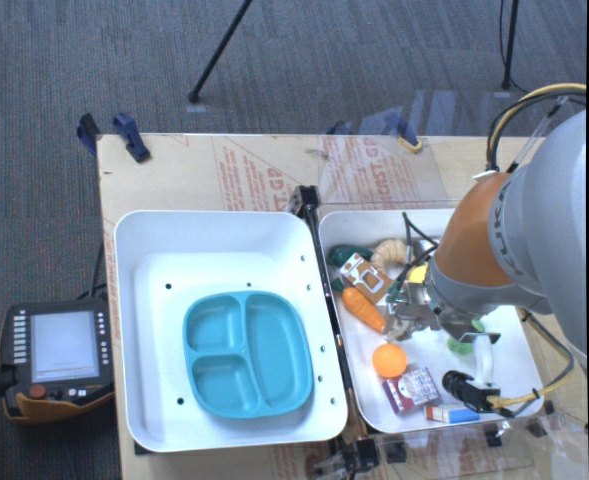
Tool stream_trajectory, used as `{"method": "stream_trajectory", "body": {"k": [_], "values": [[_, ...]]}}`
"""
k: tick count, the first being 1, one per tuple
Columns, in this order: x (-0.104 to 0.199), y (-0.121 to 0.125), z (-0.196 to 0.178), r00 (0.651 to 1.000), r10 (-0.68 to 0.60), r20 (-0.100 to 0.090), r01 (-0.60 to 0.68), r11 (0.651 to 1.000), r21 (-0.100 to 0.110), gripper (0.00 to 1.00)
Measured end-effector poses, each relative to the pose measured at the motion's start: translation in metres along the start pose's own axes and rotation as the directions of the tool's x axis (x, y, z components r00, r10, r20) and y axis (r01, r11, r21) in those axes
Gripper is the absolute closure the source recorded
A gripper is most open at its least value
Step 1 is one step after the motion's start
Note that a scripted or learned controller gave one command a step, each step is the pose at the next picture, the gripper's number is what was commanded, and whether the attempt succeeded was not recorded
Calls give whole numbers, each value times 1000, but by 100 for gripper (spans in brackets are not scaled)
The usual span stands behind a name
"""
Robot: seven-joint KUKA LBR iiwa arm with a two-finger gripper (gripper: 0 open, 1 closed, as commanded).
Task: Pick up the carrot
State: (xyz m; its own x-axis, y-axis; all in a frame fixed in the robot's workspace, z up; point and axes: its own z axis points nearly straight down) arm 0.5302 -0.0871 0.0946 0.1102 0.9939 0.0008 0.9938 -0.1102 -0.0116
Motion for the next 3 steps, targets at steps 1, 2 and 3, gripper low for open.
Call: {"method": "stream_trajectory", "body": {"k": [1, 2, 3], "values": [[74, -20, -94, 993, 120, -3, -120, 993, -13, 100], [117, -55, -90, 848, 530, 1, -530, 848, -1, 100], [117, -55, -90, 849, 529, 1, -529, 849, -1, 0]]}}
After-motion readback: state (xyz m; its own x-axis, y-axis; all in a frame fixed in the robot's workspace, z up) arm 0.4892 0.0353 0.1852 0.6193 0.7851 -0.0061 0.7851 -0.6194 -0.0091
